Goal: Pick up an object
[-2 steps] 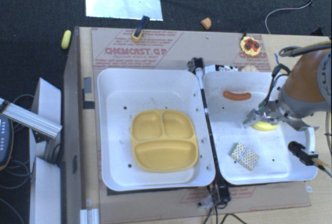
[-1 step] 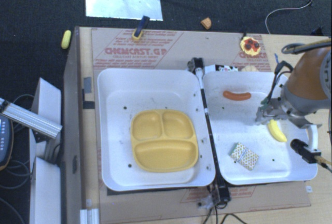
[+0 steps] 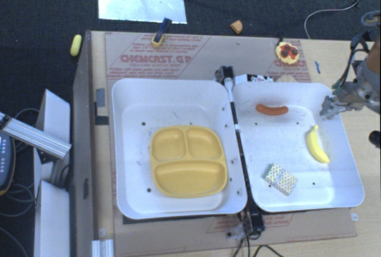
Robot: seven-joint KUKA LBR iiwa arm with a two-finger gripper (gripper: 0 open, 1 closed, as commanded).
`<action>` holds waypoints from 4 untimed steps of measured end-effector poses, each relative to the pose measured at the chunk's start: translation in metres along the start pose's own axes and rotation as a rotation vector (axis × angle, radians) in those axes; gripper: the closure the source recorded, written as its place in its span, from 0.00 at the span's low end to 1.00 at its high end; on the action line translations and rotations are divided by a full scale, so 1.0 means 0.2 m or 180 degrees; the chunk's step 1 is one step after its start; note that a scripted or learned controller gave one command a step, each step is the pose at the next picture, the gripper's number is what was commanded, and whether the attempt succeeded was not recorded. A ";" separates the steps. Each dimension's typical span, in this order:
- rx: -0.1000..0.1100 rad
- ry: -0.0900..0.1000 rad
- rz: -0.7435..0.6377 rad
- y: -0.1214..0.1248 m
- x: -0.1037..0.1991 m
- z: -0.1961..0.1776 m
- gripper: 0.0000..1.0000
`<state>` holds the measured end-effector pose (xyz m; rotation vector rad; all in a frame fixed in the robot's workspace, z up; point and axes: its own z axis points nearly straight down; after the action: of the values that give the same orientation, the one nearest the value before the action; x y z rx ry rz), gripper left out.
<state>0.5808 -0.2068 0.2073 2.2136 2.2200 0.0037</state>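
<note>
Count one of each in the right bin [image 3: 351, 190]. Nearest you, the patterned packet [image 3: 280, 179] lies well to the left of the pincer [image 3: 331, 108] and toward the front wall, tilted. Next, the banana [image 3: 317, 144] sits just in front of the pincer and slightly left, its long axis running front to back, the upper tip pointing toward the pincer. Farther back, the sausage [image 3: 272, 109] lies level with the pincer and well to its left, long axis across the bin. One yellow divided plate [image 3: 188, 160] with three compartments rests in the left bin [image 3: 128, 131], far left of the pincer. The pincer hangs at the right bin's right rim; you cannot tell how its tips stand, blurred as they are, and the arm [image 3: 366, 80] is cut off at the edge.
</note>
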 end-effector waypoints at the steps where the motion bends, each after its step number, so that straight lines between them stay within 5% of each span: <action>1: 0.0011 0.0008 -0.0005 0.32 0.00 0.12 1.00; 2: 0.0011 0.0005 -0.0004 0.32 0.00 0.12 0.00; 3: 0.0018 0.0009 0.0004 0.04 0.00 0.24 0.00; 4: 0.0016 0.0008 0.0007 -0.07 0.00 0.62 0.00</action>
<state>0.5683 -0.2065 0.0841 2.2198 2.2215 0.0011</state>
